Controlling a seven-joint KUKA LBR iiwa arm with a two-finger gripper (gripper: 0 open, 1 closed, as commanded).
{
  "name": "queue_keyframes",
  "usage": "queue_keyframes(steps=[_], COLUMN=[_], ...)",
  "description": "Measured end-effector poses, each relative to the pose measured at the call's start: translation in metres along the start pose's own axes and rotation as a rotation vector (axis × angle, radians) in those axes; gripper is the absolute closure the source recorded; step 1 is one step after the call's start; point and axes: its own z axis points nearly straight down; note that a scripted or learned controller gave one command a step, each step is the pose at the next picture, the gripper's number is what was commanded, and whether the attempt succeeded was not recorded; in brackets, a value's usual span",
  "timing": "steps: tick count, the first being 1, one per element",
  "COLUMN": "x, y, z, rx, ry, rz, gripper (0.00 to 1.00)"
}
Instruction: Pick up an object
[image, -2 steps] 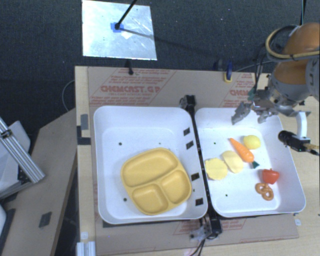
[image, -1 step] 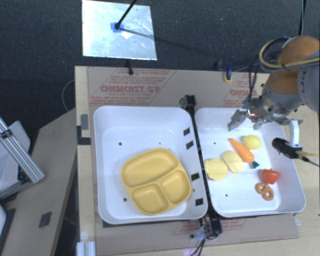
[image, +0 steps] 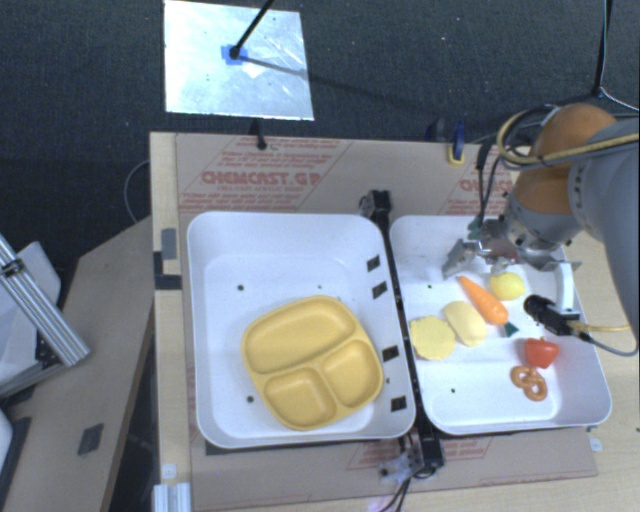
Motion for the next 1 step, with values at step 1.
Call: queue_keyframes(steps=[1], x=[0.0004], y=[0.0004], z=[0.0230], rx=[-0.002], ry=[0.000], rz=[0.000], gripper=[0.00])
